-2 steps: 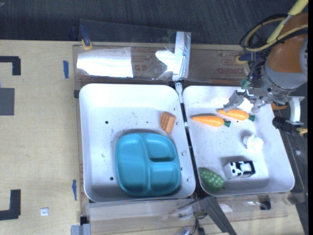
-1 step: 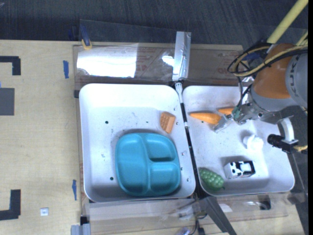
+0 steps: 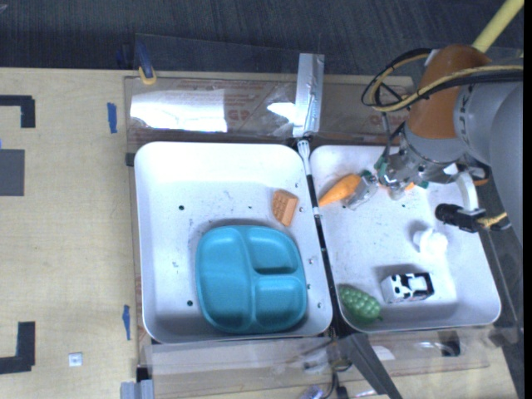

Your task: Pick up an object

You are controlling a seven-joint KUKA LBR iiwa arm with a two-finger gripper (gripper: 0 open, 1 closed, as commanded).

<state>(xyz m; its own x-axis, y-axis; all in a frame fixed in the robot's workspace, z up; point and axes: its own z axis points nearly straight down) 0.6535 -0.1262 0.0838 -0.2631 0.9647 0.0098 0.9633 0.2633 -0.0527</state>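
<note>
Green toy [image 3: 361, 302] lies low; carrot [image 3: 340, 190] points left, toward hand [image 3: 391, 181].

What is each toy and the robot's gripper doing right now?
gripper: low in the right bin, beside the carrot.
carrot: lying flat, right bin, near the divider.
blue tray: flat, open side up, left bin.
orange block: resting by the tray.
green toy: lying in the right bin's near corner.
black-and-white toy: resting on the bin floor.
</note>
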